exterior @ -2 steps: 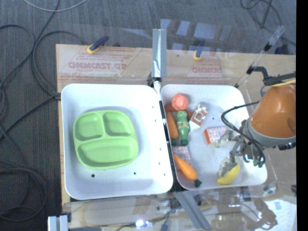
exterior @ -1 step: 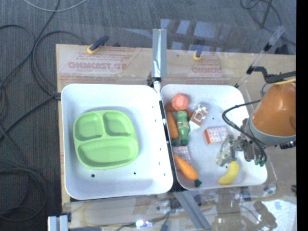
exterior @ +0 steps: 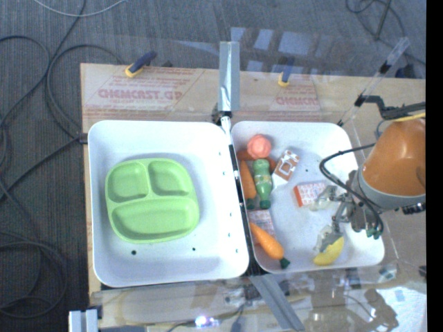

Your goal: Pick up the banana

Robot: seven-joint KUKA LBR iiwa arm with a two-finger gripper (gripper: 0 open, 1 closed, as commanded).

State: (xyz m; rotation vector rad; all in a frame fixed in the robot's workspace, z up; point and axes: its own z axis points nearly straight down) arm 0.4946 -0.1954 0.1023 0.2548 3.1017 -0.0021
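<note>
The yellow banana (exterior: 330, 250) lies in the near right corner of the right bin (exterior: 304, 131), close to the front wall. My gripper (exterior: 336, 228) hangs from the grey and orange arm (exterior: 396, 163) just above and slightly behind the banana. Its lower end overlaps the banana's left tip. From this angle I cannot make out whether anything is held.
The right bin also holds a pink ball (exterior: 259, 146), a green bottle (exterior: 262, 180), two carrots (exterior: 247, 179) (exterior: 268, 241), a small carton (exterior: 286, 164) and an orange box (exterior: 308, 194). A green divided plate (exterior: 152, 199) sits in the left bin (exterior: 104, 268).
</note>
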